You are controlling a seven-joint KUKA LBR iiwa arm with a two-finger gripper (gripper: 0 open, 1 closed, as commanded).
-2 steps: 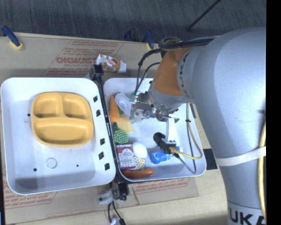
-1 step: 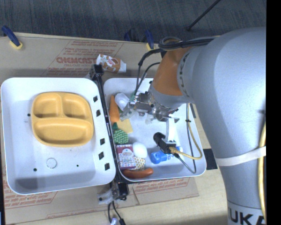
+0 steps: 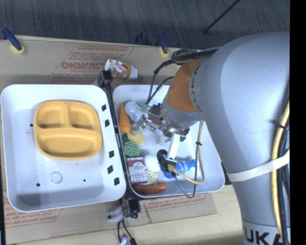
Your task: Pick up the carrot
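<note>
The carrot is a short orange stick lying lengthwise against the left wall of the right bin, near its far end. My gripper reaches down into that bin just to the right of the carrot, over a clear plastic piece and a pale yellow item. The grey arm with its orange band covers much of the bin's right side. Nothing can be seen held.
Near the carrot lie a green toy, a red box, a white egg, a blue item and a sausage. The left bin holds a yellow divided plate. A small packet lies behind the bins.
</note>
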